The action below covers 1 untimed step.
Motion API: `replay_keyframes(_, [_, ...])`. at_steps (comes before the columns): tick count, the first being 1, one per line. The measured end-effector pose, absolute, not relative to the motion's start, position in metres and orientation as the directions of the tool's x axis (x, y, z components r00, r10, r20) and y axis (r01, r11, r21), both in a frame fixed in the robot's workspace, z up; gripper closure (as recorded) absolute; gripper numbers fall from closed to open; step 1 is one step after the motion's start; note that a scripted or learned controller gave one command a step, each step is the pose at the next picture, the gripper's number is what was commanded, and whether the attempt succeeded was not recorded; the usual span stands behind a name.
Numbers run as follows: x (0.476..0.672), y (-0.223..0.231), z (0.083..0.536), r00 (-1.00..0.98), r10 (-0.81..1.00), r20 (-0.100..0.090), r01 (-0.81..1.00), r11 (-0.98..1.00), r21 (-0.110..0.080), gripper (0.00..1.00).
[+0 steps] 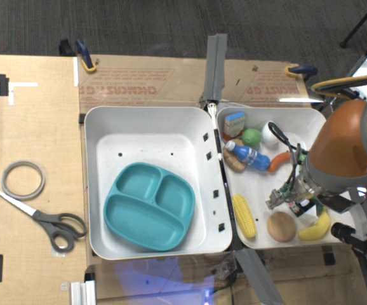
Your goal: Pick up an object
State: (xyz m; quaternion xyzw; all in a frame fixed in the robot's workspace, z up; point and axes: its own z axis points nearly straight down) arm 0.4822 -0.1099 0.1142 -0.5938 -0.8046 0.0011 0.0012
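My gripper hangs low in the right bin, just above a brown egg-shaped object. A yellow banana lies to the right of that object, and a corn cob to its left. Further back lie a blue bottle, an orange carrot, a green ball, a small can and a black spoon. I see nothing held in the gripper.
A teal divided plate lies in the left bin. Scissors and a tape roll rest on the bench to the left of the bins. The grey and orange arm covers the right bin's right side.
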Motion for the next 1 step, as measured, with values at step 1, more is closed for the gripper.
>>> replay_keyframes(1, [0.4824,-0.1096,0.1142,-0.295,0.955,0.001,0.955,0.295,-0.003,0.0])
